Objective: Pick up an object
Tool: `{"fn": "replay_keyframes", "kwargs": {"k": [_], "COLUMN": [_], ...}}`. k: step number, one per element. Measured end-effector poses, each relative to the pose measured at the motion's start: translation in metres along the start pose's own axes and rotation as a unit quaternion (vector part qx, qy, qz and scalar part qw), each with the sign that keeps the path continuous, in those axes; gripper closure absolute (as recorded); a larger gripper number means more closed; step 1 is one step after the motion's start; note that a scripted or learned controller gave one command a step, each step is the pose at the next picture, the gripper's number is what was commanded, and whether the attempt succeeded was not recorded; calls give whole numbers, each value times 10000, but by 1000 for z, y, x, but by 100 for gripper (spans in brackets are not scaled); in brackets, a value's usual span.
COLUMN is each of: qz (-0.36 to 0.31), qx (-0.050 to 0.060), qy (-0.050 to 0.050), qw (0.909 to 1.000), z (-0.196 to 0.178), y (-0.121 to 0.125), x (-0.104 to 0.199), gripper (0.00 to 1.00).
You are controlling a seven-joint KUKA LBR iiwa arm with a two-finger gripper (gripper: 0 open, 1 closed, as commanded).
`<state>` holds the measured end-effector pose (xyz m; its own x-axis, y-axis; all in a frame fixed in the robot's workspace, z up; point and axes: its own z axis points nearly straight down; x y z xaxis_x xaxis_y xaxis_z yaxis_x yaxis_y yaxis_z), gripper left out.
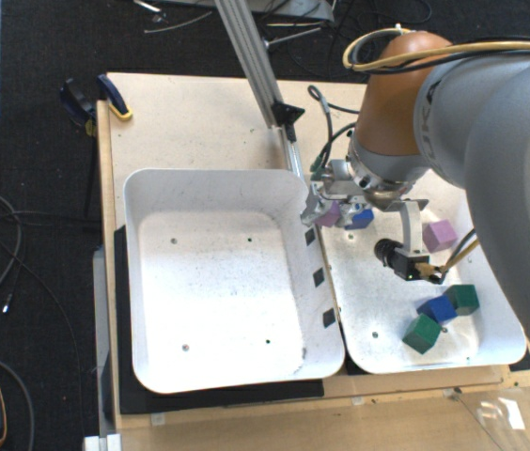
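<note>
Over right bin (491,346), hand (338,212) above purple block (330,215)

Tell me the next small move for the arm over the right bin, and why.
Probably a short, slow lift straight up. The gripper sits low at the right bin's upper left corner, with a purple block and a blue block right at its tip. Whether either is between its fingers can't be told; raising it would show that.
</note>
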<state>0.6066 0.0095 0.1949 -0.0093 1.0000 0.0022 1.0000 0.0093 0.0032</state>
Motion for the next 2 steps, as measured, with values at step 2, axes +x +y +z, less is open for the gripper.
{"fn": "replay_keyframes", "kwargs": {"k": [2], "qz": [62], "qx": [37], "qy": [-19], "qw": [10000], "z": [0], "y": [-19], "x": [37], "gripper": [100]}}
